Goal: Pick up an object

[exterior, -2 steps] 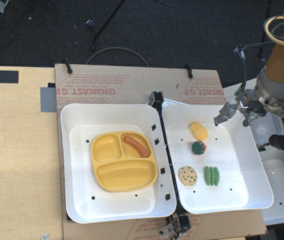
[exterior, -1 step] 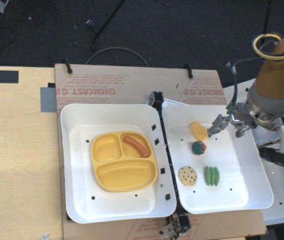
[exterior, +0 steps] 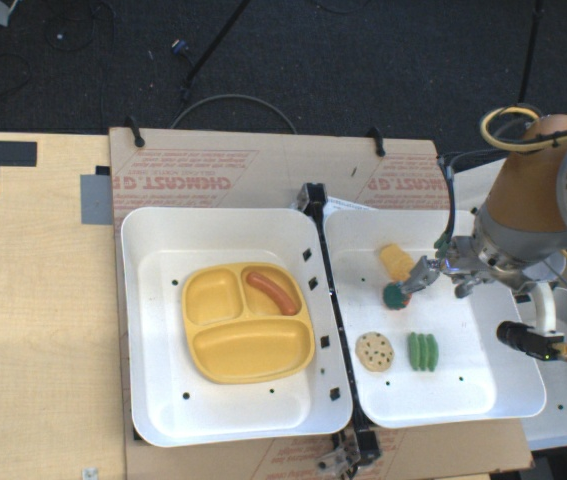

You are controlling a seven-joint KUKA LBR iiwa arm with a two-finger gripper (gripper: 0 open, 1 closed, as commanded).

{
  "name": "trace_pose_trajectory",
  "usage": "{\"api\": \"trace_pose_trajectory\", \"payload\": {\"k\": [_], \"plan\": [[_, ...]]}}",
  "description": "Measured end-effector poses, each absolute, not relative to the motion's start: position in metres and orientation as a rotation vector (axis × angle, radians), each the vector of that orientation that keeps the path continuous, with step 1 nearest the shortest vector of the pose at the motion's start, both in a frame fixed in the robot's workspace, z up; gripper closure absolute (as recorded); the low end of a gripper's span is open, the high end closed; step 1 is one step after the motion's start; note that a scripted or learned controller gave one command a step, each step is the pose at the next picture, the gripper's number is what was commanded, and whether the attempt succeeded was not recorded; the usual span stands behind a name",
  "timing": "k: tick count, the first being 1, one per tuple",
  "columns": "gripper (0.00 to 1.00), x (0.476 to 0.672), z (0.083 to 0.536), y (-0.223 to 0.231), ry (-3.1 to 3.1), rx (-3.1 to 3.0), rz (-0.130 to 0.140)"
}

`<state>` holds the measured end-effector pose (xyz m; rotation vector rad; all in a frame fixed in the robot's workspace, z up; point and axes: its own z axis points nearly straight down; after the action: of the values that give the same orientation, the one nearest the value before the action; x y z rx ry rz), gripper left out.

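Observation:
My gripper (exterior: 439, 282) hangs over the right bin (exterior: 508, 393), open, its two grey fingers spread apart. The left fingertip (exterior: 415, 279) is right beside a small dark green round object (exterior: 395, 296), which lies outside the fingers. A yellow piece (exterior: 396, 260) lies just behind the green object. Toward the front of the bin lie a round cookie (exterior: 374, 351) and a green pea pod (exterior: 422, 351). Nothing is between the fingers.
The left bin (exterior: 153, 368) holds a yellow divided tray (exterior: 248, 353) with a sausage (exterior: 272, 290) in its back right compartment. A black divider (exterior: 327, 298) runs between the bins. The arm's orange and grey body (exterior: 528, 198) stands over the right bin's far right corner.

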<state>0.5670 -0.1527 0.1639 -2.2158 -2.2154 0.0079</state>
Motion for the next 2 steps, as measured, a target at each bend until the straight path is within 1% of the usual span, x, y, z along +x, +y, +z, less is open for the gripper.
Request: {"api": "trace_pose_trajectory", "payload": {"k": [1,2], "plan": [[0.00,0.559,0.102,-0.152,-2.215,-2.216,0.007],[1.00,0.560,0.115,-0.153,-2.214,-2.222,0.004]]}}
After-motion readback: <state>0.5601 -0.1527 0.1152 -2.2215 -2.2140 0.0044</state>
